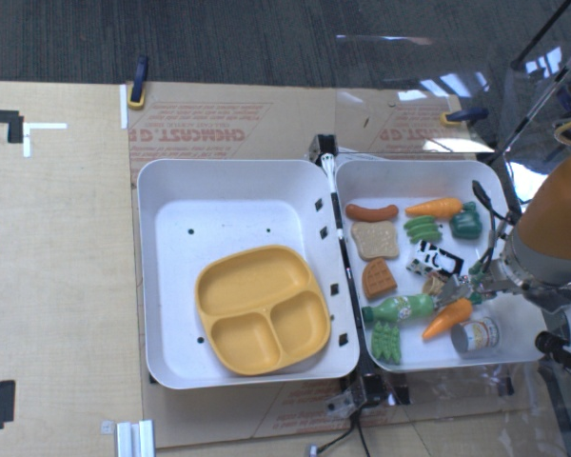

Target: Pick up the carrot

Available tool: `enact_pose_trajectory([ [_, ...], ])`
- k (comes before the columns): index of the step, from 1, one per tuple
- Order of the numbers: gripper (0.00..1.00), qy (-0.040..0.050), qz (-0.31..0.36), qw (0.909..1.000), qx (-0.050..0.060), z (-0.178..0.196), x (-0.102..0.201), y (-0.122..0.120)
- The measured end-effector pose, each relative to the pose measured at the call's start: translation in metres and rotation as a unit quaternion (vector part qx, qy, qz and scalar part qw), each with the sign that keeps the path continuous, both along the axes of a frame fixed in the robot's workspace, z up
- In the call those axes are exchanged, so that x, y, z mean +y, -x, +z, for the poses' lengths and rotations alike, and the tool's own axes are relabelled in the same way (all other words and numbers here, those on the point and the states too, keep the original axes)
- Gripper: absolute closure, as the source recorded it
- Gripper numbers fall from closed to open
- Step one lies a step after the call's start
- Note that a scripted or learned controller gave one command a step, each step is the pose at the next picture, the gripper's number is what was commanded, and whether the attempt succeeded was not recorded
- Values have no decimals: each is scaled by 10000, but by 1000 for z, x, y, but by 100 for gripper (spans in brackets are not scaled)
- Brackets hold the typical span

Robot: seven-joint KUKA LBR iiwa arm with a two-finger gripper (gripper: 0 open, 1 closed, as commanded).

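Observation:
Two orange carrots lie in the right bin [414, 169]. One carrot [433, 207] rests near the far wall, between a sausage and a green pepper. The other carrot [446, 320] lies tilted near the front right, beside a small can. My gripper [462, 291] reaches in from the right and hovers right at the upper end of this second carrot. The wrist hides the contact point, so whether it touches the carrot is unclear.
The right bin also holds a sausage [371, 211], a bread slice [375, 241], a brown toast piece [379, 278], green vegetables [404, 307], a green pepper [464, 223] and a can [476, 335]. A yellow divided plate [262, 307] sits in the left bin [171, 255].

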State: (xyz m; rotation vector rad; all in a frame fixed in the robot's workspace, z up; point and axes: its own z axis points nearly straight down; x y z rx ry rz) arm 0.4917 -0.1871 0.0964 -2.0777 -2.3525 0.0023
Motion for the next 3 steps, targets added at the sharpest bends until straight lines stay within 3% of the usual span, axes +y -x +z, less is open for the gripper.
enact_pose_trajectory([
  [1,100,1,-24,10000,-1,6,0,-2],
  [2,0,-1,-22,10000,4,6,0,-2],
  [3,0,262,-8,9994,-206,2,36,8],
])
